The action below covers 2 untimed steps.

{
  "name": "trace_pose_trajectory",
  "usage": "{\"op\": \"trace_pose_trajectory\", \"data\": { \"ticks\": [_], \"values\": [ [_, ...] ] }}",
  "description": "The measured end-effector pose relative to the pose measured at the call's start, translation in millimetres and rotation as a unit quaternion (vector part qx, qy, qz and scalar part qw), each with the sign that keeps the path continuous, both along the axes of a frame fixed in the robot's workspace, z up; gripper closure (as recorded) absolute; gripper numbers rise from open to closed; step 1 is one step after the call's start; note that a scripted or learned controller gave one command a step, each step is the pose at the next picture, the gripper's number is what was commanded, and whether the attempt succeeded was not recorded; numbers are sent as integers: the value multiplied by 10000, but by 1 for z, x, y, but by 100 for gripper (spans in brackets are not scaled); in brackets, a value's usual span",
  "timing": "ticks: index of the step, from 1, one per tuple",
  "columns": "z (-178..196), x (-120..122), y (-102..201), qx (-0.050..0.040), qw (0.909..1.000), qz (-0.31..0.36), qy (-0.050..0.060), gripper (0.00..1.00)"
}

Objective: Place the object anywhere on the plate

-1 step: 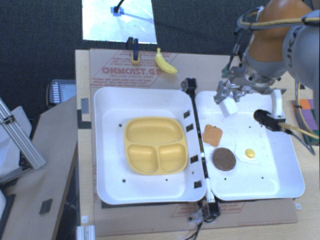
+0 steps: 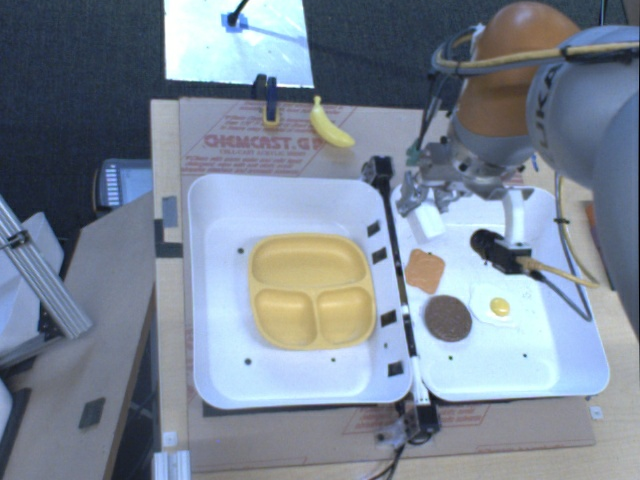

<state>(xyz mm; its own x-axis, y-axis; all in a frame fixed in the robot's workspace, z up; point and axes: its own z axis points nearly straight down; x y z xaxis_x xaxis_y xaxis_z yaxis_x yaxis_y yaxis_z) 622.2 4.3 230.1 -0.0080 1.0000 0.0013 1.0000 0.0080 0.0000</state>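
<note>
Yellow plate (image 2: pixel 308 291) — smooth plastic; white bins (image 2: pixel 215 258) — glossy plastic.

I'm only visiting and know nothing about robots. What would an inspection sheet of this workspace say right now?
Surface: cardboard-covered bench bearing a shallow white left bin and a matching right bin.
Job's things: yellow divided plastic plate in the left bin, nothing on it; flat orange toast-like piece, round brown patty and fried-egg toy in the right bin.
Clutter: yellow toy banana and yellow clamp beyond the bins.
Grippers: end effector low over the right bin's far left corner; whether it holds anything is unclear.
Cables: thin dark wires at the front edge.
Surroundings: shiny square sheet; aluminium bar at left.
</note>
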Motion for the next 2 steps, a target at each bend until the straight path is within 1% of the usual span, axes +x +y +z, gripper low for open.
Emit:
{"op": "trace_pose_trajectory", "data": {
  "ticks": [1,2],
  "values": [
    [8,-17,55,4,10000,8,-1,100],
    [5,-26,98,4,10000,4,0,100]
  ]
}}
